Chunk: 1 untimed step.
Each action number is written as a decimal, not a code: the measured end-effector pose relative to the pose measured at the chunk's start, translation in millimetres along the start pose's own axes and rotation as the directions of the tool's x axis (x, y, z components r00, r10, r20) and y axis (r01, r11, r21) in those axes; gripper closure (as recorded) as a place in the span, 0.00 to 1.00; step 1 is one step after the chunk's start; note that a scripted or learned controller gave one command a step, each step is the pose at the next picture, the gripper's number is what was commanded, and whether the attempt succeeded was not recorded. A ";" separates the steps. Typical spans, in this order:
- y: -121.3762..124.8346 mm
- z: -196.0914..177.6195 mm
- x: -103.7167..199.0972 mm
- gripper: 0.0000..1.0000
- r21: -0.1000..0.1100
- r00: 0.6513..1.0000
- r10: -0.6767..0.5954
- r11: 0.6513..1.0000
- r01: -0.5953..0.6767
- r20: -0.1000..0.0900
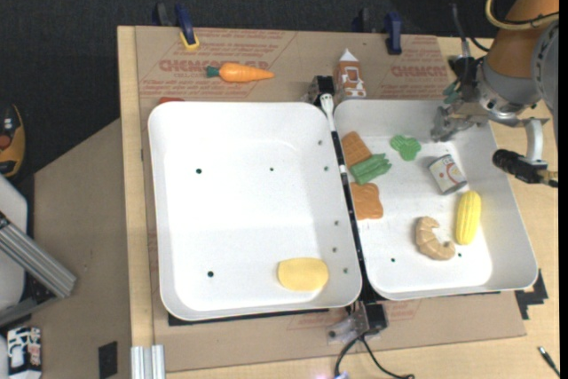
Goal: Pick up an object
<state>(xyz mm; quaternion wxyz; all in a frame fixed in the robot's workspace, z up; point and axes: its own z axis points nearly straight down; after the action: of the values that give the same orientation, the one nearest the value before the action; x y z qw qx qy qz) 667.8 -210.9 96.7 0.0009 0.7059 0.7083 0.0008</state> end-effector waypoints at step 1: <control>-22.8 -19.4 -14.1 1.00 0.003 1.000 0.005 1.000 -0.005 0.000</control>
<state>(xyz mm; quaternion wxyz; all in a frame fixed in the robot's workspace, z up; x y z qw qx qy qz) 645.0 -225.0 116.1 -0.0002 0.7076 0.7066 -0.0006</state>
